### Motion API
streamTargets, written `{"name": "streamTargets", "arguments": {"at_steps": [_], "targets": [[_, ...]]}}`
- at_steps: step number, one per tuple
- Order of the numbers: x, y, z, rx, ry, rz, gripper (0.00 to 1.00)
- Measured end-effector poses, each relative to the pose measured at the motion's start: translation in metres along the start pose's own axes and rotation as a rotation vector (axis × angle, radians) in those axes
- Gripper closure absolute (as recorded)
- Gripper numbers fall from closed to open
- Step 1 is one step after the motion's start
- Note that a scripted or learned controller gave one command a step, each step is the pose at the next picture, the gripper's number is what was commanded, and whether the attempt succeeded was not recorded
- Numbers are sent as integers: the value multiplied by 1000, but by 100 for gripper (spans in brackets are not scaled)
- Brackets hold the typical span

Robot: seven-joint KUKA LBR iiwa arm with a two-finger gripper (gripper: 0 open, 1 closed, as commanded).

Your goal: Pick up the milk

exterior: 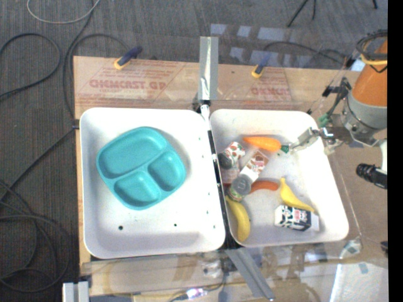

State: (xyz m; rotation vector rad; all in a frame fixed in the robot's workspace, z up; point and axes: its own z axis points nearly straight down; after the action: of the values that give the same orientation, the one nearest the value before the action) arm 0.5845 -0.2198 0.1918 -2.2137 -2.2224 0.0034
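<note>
Lying on its side in the right bin (327, 168), near that bin's front right corner: the milk (294, 218), a small black-and-white carton. Resting just behind it, a yellow banana (293, 197); another banana (239, 218) curving along the bin's front left. Hovering over the right bin's far right rim: the hand (308, 138), touching nothing; fingers too small to judge. Sitting in the left bin (94, 231): a teal divided plate (142, 167).

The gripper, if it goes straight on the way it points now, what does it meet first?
Probably the carrot: the gripper points left toward its green end. Depth is unclear, so it might pass above it.
</note>
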Motion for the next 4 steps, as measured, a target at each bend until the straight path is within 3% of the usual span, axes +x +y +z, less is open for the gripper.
{"name": "streamTargets", "arguments": {"at_steps": [1, 2, 3, 4], "targets": [[32, -74, 97, 0, 1, -196, 0], [-3, -101, 50, 0, 0, -274, 0], [17, -100, 7, -1, 0, -283, 0], [111, -101, 93, 2, -1, -236, 0]]}}
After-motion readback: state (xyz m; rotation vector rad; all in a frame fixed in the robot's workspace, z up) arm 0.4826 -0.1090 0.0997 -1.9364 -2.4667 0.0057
